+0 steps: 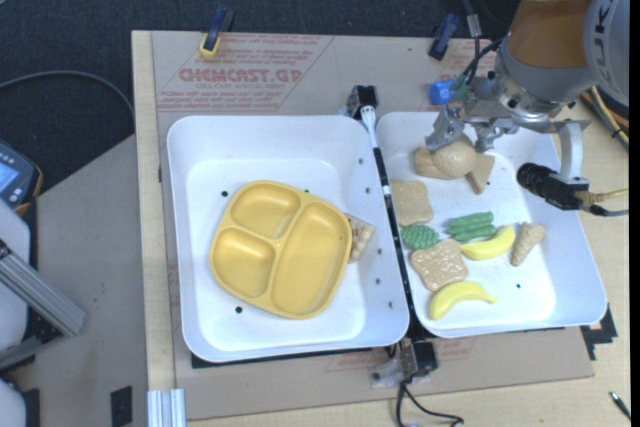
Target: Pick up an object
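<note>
Nearest us sits a yellow banana point(459, 298); our tool point(462, 132), fingers spread, straddles the tan food piece point(447, 161) at the right bin's point(575, 300) far end without gripping it. Closing off-center, we'd probably just nudge it away.

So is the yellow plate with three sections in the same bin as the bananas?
No, the yellow three-section plastic plate lies in the left white bin, while both yellow toy bananas lie in the right white bin.

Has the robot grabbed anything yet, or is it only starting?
Nothing looks lifted yet. The end effector is down in the right bin, right over a tan toy food piece, so a grab seems underway; whether it grips the piece can't be told. Closing on it and raising it are left. The yellow plate sits in the left bin.
</note>
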Robot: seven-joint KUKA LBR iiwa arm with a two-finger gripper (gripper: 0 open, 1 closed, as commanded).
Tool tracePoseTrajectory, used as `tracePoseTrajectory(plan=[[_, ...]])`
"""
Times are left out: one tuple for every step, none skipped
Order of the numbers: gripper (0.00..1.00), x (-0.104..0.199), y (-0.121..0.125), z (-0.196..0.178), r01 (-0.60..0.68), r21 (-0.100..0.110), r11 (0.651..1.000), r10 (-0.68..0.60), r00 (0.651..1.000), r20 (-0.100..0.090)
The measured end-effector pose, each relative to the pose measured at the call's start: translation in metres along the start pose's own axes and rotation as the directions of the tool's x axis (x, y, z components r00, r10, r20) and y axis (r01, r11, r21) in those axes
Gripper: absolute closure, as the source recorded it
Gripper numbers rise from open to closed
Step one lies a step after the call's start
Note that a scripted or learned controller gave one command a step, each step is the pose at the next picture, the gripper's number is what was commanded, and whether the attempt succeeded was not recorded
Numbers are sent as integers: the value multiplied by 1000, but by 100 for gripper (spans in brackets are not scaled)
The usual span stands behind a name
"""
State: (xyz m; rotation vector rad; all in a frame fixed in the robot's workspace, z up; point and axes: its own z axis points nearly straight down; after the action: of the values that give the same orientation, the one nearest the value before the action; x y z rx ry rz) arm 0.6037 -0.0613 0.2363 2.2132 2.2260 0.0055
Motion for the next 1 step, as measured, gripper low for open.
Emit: tracePoseTrajectory(plan=[[100, 39, 6, 22, -2, 8, 1000, 2, 1000, 0]])
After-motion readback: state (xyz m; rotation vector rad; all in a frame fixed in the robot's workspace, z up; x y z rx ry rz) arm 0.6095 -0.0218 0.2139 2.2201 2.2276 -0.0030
